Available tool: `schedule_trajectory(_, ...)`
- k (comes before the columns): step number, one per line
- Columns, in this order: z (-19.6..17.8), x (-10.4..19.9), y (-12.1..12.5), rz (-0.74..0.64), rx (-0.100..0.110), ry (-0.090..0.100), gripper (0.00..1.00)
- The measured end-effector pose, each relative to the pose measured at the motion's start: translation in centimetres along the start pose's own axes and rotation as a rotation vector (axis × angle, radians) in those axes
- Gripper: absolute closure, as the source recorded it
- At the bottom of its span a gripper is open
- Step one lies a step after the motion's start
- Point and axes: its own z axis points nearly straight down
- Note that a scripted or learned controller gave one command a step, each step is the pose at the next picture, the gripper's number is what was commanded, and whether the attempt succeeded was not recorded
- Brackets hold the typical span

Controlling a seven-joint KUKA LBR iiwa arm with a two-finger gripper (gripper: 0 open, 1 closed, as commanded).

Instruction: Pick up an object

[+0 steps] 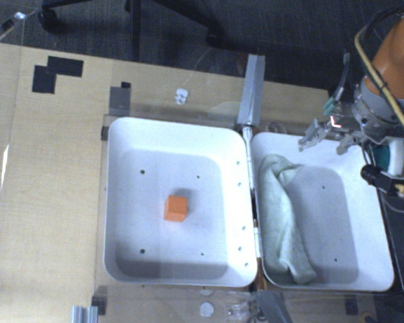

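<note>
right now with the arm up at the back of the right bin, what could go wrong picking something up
1. The gripper is over the right bin, far from the orange cube in the left bin.
2. The nearer grey cloth is limp and may slip or drag.
3. The raised divider could catch a low sweep.

Set high above the bench point(44, 200), looking down at a slant. Far enough back to take in both white bins side by side, the left bin point(115, 185) near the middle and the right bin point(377, 243) toward the right edge. Facing so the dark floor point(284, 24) and chair legs point(131, 3) sit along the top. Close enough to catch the arm point(401, 55) reaching in at the upper right.
</note>
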Motion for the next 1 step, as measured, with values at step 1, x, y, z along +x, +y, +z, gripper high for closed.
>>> schedule_trajectory(1, 13.78, -1.61, 2.92, 0.012, 0.001, 0.000, 0.00)
